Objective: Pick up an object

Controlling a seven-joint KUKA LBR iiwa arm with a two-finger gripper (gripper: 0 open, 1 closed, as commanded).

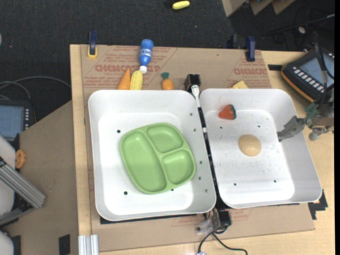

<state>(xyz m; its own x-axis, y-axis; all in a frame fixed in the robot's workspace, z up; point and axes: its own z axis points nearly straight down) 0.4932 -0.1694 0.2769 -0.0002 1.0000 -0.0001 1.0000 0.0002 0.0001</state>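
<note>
While the fingers (293, 127) hung over the right rim of the right bin (297, 187), I could not tell how far apart they stood, and nothing showed between them. A smooth, round tan ball (249, 145) lay on the speckled white floor to their left and a little nearer the camera, well apart. A small red strawberry (227, 112) with a green top sat farther left and up. Beyond it, the left bin (106, 195) held a glossy green divided plate (157, 157) with three compartments.
</note>
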